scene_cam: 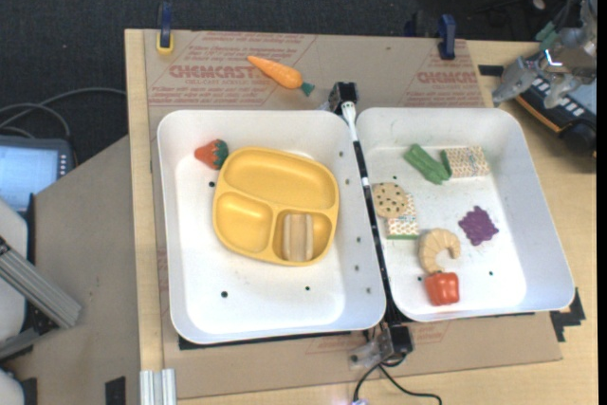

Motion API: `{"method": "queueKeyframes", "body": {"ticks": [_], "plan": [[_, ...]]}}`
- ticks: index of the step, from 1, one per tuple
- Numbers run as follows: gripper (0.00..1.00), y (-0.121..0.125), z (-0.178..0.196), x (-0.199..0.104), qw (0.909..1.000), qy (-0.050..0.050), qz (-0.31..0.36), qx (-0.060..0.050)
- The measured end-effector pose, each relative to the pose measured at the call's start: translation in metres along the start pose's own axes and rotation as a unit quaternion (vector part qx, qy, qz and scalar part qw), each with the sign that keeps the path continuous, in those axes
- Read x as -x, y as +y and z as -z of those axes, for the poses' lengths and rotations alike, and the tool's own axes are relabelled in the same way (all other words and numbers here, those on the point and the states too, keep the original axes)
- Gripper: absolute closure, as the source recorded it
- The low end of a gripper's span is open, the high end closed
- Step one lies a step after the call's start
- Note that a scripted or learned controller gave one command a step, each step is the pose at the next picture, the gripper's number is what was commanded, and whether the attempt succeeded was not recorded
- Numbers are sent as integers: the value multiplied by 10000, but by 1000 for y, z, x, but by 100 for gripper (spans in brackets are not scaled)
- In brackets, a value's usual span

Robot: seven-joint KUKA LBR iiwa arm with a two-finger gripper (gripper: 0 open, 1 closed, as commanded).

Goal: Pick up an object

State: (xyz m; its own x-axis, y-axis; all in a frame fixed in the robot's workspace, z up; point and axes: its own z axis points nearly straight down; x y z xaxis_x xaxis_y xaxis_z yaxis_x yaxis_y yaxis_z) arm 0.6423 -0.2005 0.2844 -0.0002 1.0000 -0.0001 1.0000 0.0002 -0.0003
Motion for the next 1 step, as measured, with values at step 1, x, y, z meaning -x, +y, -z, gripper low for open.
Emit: {"method": "queueKeyframes", "body": {"ticks": [1], "plan": [[0, -35, -176, -21, 10000, 24, 1, -67]]}}
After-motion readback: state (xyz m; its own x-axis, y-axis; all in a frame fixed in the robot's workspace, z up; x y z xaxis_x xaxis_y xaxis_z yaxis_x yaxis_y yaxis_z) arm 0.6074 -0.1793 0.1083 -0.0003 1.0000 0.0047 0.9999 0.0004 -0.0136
